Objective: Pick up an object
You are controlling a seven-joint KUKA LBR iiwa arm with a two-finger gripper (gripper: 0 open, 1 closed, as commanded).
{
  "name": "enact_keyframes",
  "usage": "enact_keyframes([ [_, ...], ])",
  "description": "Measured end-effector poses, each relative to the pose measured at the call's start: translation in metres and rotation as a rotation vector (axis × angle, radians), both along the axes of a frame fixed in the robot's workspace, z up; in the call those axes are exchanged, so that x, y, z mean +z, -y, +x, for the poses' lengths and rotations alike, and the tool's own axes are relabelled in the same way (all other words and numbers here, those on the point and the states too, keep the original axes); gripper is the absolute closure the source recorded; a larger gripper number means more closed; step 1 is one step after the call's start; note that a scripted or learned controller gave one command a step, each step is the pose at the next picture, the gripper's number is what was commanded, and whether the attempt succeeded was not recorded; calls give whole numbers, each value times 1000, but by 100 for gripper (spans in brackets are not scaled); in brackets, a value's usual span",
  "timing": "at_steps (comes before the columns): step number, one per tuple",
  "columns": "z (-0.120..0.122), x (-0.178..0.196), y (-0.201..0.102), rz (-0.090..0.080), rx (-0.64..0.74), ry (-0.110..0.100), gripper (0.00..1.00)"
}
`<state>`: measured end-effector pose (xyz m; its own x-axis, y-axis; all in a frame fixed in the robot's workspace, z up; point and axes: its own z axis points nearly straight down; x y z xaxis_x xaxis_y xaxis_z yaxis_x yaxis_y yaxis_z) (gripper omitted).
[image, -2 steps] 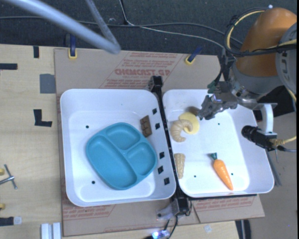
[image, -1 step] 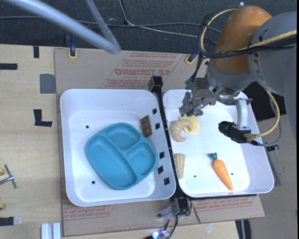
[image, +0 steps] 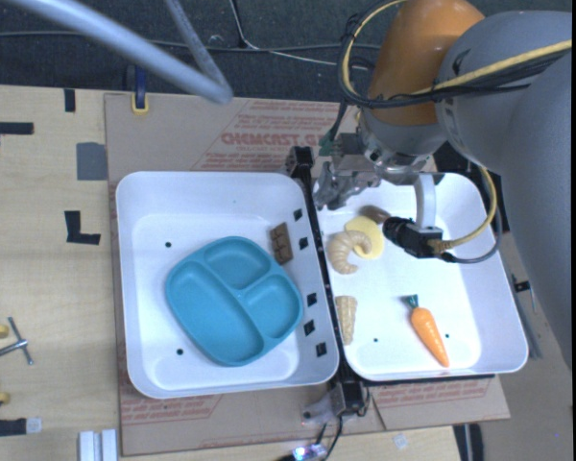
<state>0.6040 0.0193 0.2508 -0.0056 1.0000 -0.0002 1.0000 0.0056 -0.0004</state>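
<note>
I can't tell how the gripper [image: 341, 185] is set; it hangs over the right bin's [image: 480, 349] upper left corner, with nothing visibly held. Just below it lie a cream croissant [image: 345, 250] touching a yellow curved piece [image: 368, 237]; a carrot [image: 428, 332] lies further off. A blue divided plate [image: 232, 299] fills the left bin [image: 139, 257].

1. Left bin [image: 139, 200] holds a divided tray [image: 232, 300]; a small block [image: 281, 243] lies at its right wall.
2. Right bin [image: 490, 349] holds a curled pastry [image: 355, 245] near its back left, a carrot [image: 428, 332] toward the front, and a small roll [image: 346, 316] by its left wall.
</note>
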Motion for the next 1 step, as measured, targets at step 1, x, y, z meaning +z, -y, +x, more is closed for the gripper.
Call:
enact_keyframes([
  [1,20,-22,-44,0,0,-2,100],
])
